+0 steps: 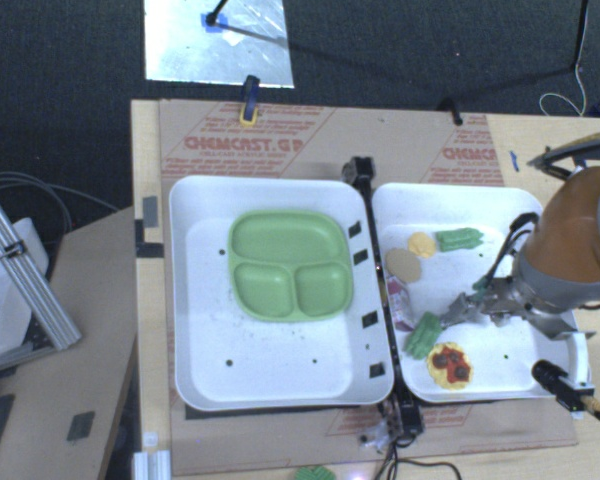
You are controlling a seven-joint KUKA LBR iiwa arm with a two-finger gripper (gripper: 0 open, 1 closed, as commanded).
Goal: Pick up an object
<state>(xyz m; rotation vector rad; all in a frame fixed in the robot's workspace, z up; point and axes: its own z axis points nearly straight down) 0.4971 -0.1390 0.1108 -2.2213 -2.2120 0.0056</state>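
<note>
Two shallow white bins sit side by side on your tabletop, and the action is all in the right-hand bin. Your grey arm with the orange band is reaching in over that bin's right edge, and the claw is low near the bin's middle, just beside a green leafy plastic vegetable near the bin's left wall. Whether the claw is spread or pinching, you cannot tell; the tip is too dark and small to read. Nothing looks lifted yet, so judge the pick as not done: closing and raising remain. Other candidates wait: a round pizza-like toy with red and yellow topping at the front edge, a yellow lump, a tan disc and a second green piece toward the back. The left-hand bin carries a pale green divided plate. Red print on the cardboard sheet reads roughly "CHEMCAST".
</note>
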